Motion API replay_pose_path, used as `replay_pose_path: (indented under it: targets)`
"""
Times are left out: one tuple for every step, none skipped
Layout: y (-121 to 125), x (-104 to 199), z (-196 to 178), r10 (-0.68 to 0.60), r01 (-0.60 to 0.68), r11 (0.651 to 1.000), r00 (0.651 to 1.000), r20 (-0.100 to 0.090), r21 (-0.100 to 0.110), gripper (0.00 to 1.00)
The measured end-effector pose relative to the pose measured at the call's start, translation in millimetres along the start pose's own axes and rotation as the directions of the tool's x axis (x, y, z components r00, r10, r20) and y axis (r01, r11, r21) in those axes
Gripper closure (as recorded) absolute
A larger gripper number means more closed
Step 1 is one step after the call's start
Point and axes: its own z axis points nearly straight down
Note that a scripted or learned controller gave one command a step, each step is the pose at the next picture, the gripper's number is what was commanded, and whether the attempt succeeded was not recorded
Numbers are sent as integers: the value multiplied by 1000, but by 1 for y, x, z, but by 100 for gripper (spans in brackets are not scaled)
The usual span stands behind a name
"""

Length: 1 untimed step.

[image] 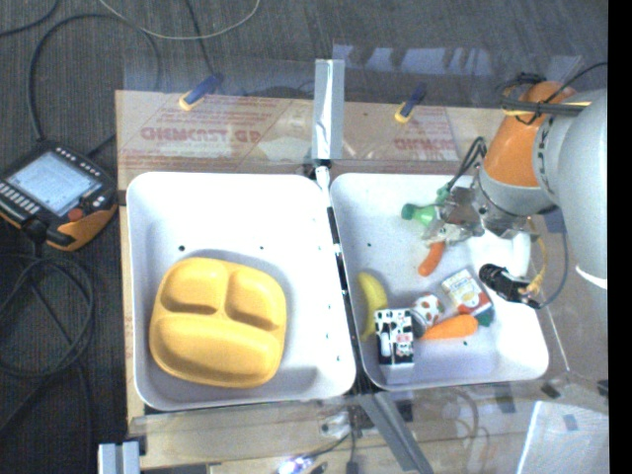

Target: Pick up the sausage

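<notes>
Two bins lie below me, and I hang my gripper (pixel 451 227) low in the right bin (pixel 513 363) because the sausage (pixel 432 258) lies just under it there, though whether I pinch it I cannot tell.

Single arm (pixel 583 166) enters from the right edge of the camera view, upper right quadrant. Large pale grey link fills the far right side; orange band (pixel 515 151) sits above the wrist, curving down and to the left. Wrist section below the band is grey, angled toward the left. Dark cable loops over the top of the orange band and trails along the arm's lower side. Gripper (pixel 449 220) points left and slightly down, low over the upper part of the right bin. Finger assembly appears as a small metallic cluster; finger spacing not resolvable at this slant.
</notes>
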Motion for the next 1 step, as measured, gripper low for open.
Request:
replay_pose_path:
  targets:
    - [-51, 77, -83, -14, 14, 1000, 1000, 1, 14, 100]
